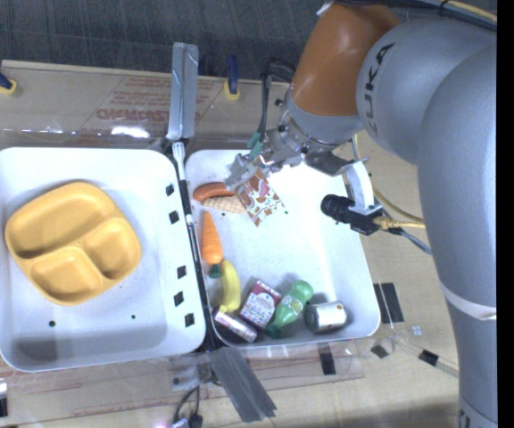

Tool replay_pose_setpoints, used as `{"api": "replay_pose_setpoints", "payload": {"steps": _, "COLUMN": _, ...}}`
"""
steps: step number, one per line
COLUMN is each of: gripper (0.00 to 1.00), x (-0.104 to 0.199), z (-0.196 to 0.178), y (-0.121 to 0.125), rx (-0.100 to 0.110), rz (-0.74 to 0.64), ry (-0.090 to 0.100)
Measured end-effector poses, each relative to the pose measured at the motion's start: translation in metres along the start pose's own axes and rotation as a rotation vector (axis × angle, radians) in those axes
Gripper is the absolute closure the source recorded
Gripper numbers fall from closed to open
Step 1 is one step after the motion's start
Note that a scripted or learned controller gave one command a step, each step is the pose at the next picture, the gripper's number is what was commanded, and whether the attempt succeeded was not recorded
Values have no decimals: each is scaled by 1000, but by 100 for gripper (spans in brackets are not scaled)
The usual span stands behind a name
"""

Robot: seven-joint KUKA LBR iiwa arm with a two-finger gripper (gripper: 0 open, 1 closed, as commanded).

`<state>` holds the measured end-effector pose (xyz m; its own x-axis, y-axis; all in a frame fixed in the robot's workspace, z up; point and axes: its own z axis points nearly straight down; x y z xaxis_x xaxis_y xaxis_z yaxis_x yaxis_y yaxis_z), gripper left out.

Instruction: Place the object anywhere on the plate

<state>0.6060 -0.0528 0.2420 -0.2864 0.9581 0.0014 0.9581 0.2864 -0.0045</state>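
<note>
A yellow plate (pixel 71 239) with three compartments lies in the left bin (pixel 25 337), with nothing on it. My gripper (pixel 250 169) hangs over the far left part of the right bin (pixel 346 266). It is shut on the top corner of a small packet (pixel 262 198) with a red and white pattern. The packet dangles tilted below the fingers, above the bin floor. The plate is well to the left of the gripper, across the divider between the bins.
In the right bin, a sausage-like piece (pixel 212 193) lies just left of the packet. A carrot (pixel 211 239), a banana (pixel 228 283), a red carton (pixel 259 305), a green bottle (pixel 291 305) and a can (pixel 327 316) crowd the near side.
</note>
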Motion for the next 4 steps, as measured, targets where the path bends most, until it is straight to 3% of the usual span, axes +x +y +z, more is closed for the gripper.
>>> {"api": "replay_pose_setpoints", "payload": {"steps": 1, "gripper": 100, "x": 83, "z": 49, "y": 12, "rx": 1, "rz": -6, "ry": -1}}
{"api": "replay_pose_setpoints", "payload": {"steps": 2, "gripper": 100, "x": 172, "z": 147, "y": -35, "rx": -9, "rz": -141, "ry": 0}}
{"api": "replay_pose_setpoints", "payload": {"steps": 3, "gripper": 100, "x": 243, "z": 89, "y": -63, "rx": -2, "rz": -285, "ry": -1}}
{"api": "replay_pose_setpoints", "payload": {"steps": 4, "gripper": 0, "x": 243, "z": 89, "y": -63, "rx": -3, "rz": -284, "ry": -2}}
